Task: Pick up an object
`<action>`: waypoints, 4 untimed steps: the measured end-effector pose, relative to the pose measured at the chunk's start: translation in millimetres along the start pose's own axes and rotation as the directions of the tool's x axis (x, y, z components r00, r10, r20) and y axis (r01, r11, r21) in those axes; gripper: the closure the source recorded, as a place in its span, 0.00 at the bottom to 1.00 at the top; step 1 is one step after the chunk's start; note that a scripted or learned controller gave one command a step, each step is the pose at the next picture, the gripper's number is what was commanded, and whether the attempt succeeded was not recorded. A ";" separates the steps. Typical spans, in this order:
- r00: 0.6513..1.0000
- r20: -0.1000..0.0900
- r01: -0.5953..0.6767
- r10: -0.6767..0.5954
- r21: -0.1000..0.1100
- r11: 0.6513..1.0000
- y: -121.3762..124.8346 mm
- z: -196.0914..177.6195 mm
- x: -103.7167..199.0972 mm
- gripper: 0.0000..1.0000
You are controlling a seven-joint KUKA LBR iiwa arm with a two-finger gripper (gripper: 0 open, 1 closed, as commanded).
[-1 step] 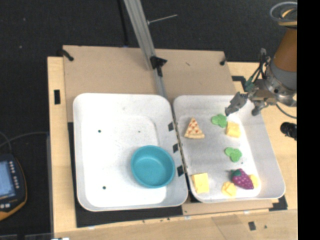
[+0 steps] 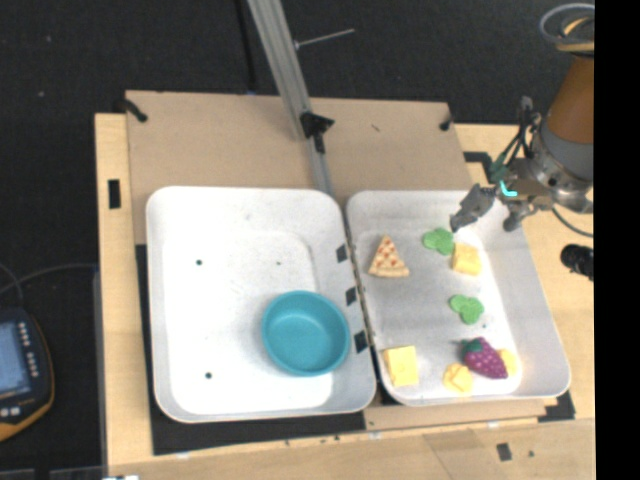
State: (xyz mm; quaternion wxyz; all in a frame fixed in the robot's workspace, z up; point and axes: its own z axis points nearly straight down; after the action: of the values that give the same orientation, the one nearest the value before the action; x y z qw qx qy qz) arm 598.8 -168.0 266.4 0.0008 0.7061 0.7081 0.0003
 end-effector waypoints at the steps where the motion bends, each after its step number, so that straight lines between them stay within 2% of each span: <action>1: 1.000 0.002 -0.003 0.003 0.000 1.000 2.2 39.9 -4.2 0.00; 3: 1.000 0.000 -0.004 0.004 0.006 1.000 -5.0 163.5 -12.8 0.00; 4: 1.000 0.001 -0.009 0.009 -0.002 1.000 -2.9 148.7 -13.8 1.00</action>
State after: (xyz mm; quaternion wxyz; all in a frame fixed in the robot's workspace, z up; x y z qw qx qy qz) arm 596.2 -181.9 117.6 0.0019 0.7094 0.7048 0.0008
